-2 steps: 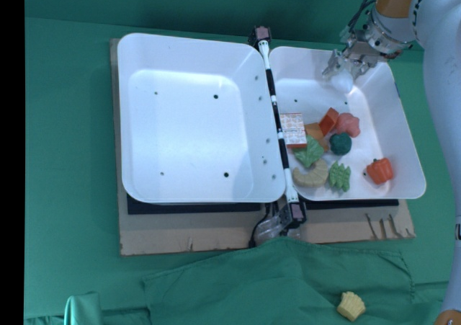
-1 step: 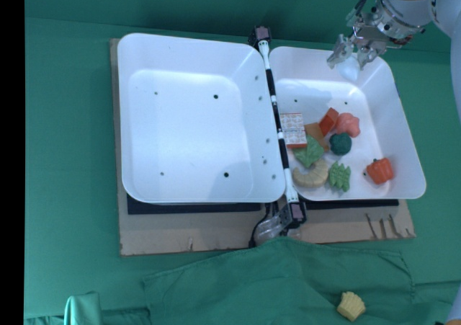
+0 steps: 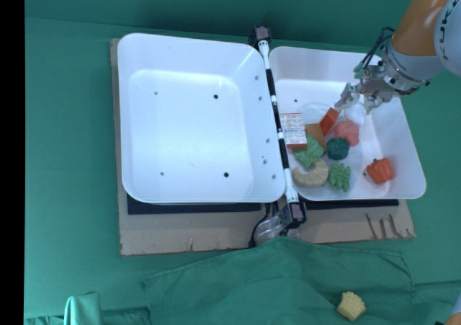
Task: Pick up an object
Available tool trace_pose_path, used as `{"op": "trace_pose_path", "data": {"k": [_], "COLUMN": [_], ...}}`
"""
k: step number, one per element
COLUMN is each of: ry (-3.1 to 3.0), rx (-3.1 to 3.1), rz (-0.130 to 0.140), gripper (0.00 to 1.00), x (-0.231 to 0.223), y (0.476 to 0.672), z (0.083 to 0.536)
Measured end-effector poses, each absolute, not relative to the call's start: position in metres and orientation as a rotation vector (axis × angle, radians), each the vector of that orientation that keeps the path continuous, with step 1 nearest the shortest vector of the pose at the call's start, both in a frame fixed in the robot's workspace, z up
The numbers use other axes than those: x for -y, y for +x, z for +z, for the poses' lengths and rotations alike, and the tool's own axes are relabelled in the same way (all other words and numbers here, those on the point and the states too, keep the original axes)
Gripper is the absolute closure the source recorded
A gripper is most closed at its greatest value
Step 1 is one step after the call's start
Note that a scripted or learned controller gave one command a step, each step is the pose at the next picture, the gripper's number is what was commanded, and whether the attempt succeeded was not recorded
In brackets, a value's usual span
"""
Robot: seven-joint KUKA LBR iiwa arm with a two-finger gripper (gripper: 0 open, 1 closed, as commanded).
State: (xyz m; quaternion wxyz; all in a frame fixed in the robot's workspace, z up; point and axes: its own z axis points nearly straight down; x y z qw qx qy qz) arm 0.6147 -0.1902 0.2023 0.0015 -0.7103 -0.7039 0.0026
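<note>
We count two shallow white plastic bins, smooth and glossy, side by side on a brown cardboard sheet [image 3: 194,233]. Landmark: the black-and-white divider [image 3: 277,125] between them. Left bin [image 3: 144,64] lies left of the divider; right bin [image 3: 407,165] lies right of it and carries the pile. One grey arm with orange band [image 3: 425,10] reaches over the right bin's far side. Gripper [image 3: 358,100] hangs above the pile, fingers parted a little; it possibly touches nothing, view poor.

Pile, right of the divider: one tan crescent piece [image 3: 311,176], one pink rounded piece [image 3: 347,131], one orange pumpkin shape [image 3: 380,170], one red-and-white flat packet [image 3: 292,130] touching the divider, two green leafy shapes [image 3: 310,152], one dark green knobbly ball [image 3: 337,148], one small orange-red wedge [image 3: 329,121] just below the fingertips.

One yellow ridged piece [image 3: 351,306] sits on green cloth, well below the divider.
</note>
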Motion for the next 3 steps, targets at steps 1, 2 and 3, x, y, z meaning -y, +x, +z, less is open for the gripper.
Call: {"op": "trace_pose_path", "data": {"k": [1, 2, 3], "ry": [-2.236, -2.226, -2.23], "rx": [2.226, 2.215, 2.228], "rz": [-0.01, 0.004, -0.008], "gripper": [1.0, 1.0, 1.0], "x": [0.188, 0.187, 0.185], "y": [0.596, 0.599, 0.647], "z": [0.309, 0.208, 0.25]}}
